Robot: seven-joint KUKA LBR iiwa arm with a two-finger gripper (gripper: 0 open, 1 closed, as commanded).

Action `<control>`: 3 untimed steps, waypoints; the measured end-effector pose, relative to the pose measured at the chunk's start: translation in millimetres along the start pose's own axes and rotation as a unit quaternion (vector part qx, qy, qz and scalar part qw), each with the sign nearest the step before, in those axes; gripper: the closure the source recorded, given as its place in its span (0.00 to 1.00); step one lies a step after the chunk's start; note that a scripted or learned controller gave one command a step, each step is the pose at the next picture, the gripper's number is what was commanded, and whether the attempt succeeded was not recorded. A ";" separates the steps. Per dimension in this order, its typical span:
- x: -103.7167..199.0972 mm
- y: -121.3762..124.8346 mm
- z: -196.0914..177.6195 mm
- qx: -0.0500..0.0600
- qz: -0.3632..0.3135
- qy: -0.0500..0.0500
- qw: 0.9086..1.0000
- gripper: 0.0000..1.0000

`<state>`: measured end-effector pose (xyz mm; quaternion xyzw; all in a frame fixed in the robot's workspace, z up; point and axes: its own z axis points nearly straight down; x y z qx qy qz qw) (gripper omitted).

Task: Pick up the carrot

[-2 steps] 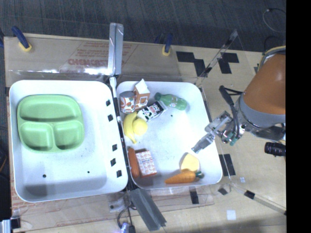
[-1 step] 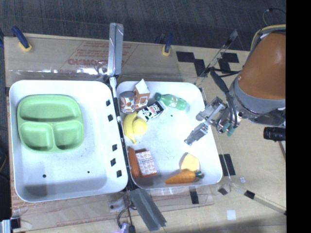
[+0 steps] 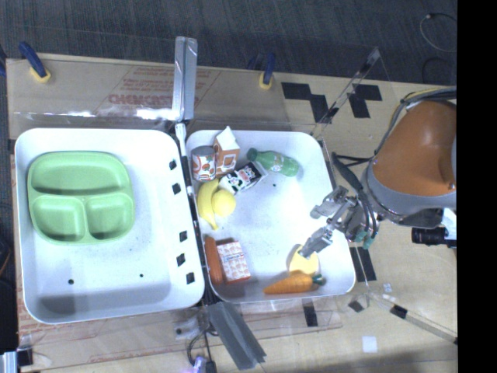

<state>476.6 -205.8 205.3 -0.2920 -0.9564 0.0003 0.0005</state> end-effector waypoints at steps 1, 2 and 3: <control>-3.6 -2.2 106.3 0.000 -0.038 -0.002 0.999 0.00; -4.3 -1.3 95.9 -0.001 -0.040 -0.003 0.999 1.00; -4.3 -1.3 95.8 -0.001 -0.040 -0.003 0.999 0.00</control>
